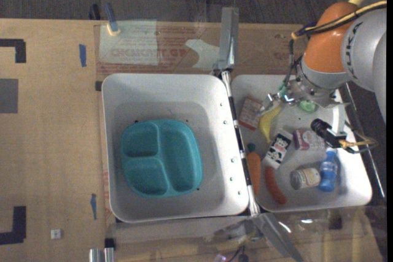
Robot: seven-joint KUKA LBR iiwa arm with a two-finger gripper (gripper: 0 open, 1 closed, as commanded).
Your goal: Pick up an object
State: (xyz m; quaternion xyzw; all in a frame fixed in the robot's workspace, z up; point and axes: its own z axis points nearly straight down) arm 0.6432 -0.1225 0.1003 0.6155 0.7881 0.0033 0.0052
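Objects lay in the right bin [362, 190] at the frame's right: a banana [268, 123], a can [305, 178], a blue bottle [330, 171]. My tool [287, 94] hung above the banana; its state I could not tell.

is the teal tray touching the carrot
Apart. The camera view shows the tray in the left bin and the carrot in the right bin, walls between.

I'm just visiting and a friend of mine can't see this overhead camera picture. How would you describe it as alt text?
A grey and orange robot arm reaches from the right, its end effector low over the right white bin, which holds a banana, a carrot, a can, a blue bottle and small packages. The left white bin holds a teal divided plate.
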